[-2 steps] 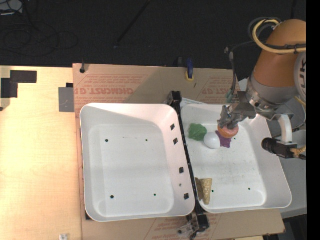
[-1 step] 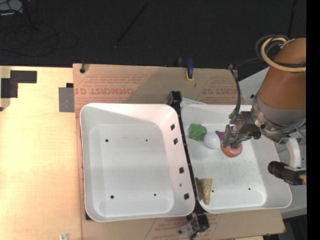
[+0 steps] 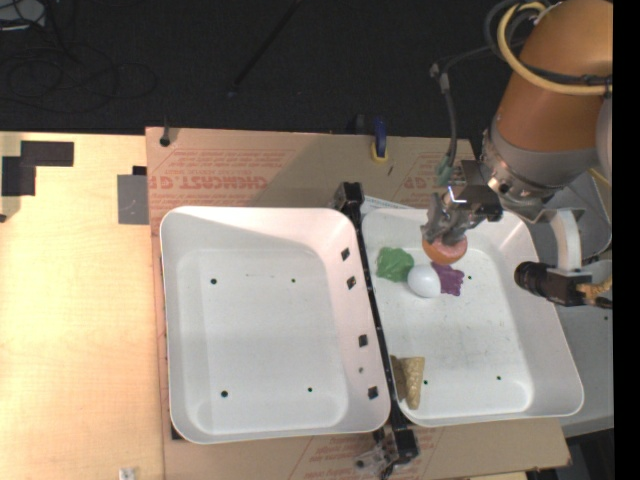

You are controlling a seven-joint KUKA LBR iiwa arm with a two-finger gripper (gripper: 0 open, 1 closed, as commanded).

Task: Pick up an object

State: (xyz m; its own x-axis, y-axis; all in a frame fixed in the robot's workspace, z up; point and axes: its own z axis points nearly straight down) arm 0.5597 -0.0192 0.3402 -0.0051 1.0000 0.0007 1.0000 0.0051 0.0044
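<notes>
My gripper [image 3: 446, 232] hangs over the back of the right bin [image 3: 540, 368], directly above an orange-red round object [image 3: 447, 251] that it partly hides. Whether it touches that object I cannot tell. Just in front lie a white ball [image 3: 423, 282] and a purple piece [image 3: 452, 280], close together. A green crumpled object [image 3: 394, 263] sits to their left. A tan wedge [image 3: 410, 380] lies at the right bin's front left corner.
The left bin [image 3: 260, 408] stands beside the right one, with a black divider [image 3: 362, 298] between them. A black fitting [image 3: 545, 281] juts over the right bin's right rim. Cables hang behind the arm.
</notes>
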